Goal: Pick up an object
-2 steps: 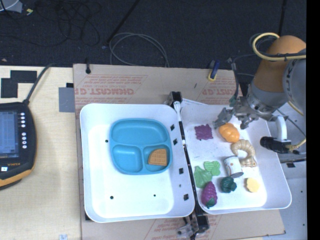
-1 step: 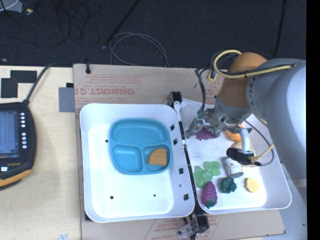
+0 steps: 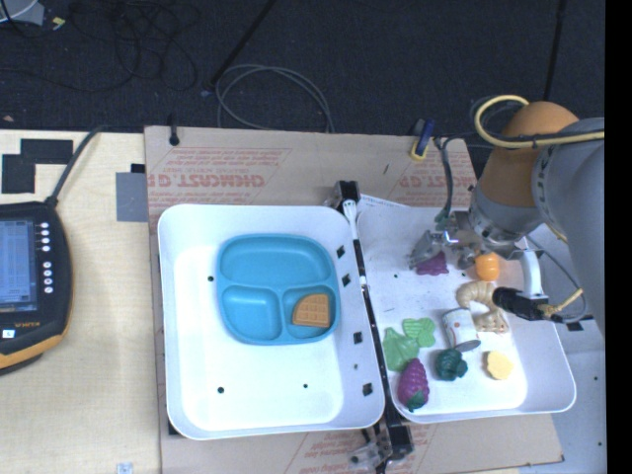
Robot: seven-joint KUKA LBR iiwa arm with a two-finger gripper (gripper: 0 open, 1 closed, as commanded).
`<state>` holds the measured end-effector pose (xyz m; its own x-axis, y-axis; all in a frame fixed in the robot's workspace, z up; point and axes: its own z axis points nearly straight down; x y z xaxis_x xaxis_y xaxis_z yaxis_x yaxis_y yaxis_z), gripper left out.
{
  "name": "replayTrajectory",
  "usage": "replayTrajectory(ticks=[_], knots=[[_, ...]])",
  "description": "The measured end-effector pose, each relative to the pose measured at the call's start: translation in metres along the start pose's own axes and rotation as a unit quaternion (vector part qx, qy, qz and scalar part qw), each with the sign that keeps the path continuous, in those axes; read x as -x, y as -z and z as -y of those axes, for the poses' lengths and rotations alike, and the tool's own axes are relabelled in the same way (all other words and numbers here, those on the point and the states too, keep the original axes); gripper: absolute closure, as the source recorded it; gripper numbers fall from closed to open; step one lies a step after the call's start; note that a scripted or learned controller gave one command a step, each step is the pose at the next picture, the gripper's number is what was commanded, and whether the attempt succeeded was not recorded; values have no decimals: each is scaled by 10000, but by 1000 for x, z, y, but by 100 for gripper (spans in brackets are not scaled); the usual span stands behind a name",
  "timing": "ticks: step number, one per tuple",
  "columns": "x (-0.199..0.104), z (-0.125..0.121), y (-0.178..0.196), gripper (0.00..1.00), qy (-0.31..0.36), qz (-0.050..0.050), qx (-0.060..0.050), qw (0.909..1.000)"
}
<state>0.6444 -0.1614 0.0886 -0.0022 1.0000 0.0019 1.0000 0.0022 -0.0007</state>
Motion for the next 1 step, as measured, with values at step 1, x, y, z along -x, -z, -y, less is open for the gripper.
replayTrajectory(ticks=[1], knots=[[1,1,9,100,-5,2,-12,10000]])
